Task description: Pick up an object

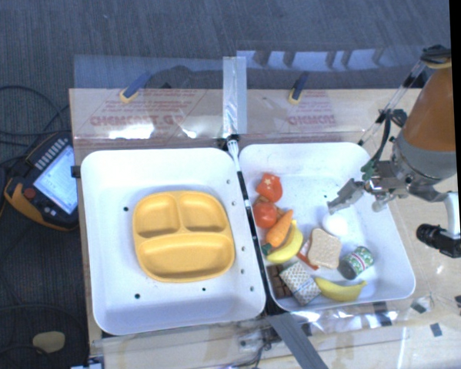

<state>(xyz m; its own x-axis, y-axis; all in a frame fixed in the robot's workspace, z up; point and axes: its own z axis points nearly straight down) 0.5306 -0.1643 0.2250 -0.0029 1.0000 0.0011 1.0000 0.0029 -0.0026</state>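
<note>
Divided plate (184, 235) in left bin (106, 302); food items (307, 257) in right bin (397, 275).

Bright, even overhead lighting; the white bins (168, 314) are nearly overexposed, glare is seen on the plastic sheet (173, 113), and detail is softened throughout.

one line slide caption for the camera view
Claw poised over toy food in the right bin; yellow divided plate sits in the left.

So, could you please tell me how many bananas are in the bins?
2: one banana lies by the right bin's left wall under the carrot; the other banana lies along its front edge. More may be hidden under the pile.
</note>
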